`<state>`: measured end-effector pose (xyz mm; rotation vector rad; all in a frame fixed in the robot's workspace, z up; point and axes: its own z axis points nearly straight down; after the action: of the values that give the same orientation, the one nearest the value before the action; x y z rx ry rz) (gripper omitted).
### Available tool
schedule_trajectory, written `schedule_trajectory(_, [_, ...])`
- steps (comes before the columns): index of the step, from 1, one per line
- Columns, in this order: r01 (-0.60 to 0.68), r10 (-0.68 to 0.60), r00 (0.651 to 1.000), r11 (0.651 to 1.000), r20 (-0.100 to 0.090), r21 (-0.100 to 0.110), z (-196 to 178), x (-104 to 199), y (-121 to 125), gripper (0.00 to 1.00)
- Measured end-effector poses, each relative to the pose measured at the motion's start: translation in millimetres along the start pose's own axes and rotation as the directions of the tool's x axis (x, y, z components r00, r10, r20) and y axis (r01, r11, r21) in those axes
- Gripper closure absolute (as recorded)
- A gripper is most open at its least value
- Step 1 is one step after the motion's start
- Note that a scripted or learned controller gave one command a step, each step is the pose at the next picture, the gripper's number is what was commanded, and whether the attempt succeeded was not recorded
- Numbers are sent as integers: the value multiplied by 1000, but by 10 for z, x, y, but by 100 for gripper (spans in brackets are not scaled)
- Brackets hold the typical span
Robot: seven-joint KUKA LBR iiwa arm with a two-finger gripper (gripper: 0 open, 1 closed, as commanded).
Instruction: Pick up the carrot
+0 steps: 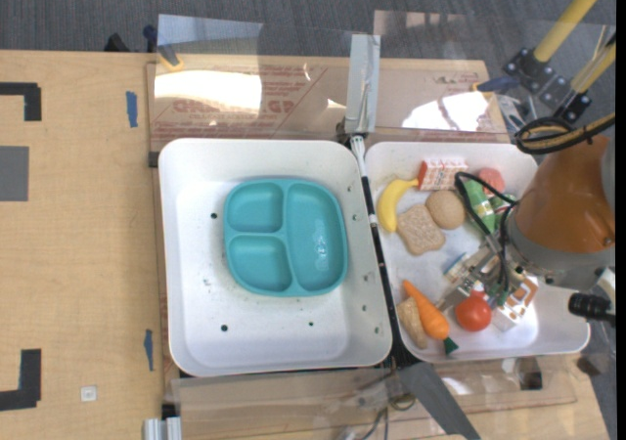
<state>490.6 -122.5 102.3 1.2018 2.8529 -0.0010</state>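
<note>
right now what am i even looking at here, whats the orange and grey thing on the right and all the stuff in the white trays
This is one camera fixed above a workbench, looking down at a slant. The grey and orange shape on the right is a robot arm reaching in from that side. At its end is a two-finger gripper, low over the right bin; its fingers are too cluttered to read, so I cannot say it holds anything.

Two shallow white bins sit side by side. The left bin holds a teal divided plate. The right one holds toy food: a banana, a slice of bread, a red tomato and the carrot, which lies near the bin's front left, beside the tomato. The carrot is what the arm is meant to pick up.
</note>
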Motion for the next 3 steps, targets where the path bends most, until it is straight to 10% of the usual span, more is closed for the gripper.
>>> schedule_trajectory(1, [-151,151,989,989,4,-3,4,56,78,0])
schedule_trajectory(2, [-192,192,981,981,-33,16,-817,-476,1820,0])
schedule_trajectory(3, [-293,294,955,956,-34,30,-803,-200,1013,0])
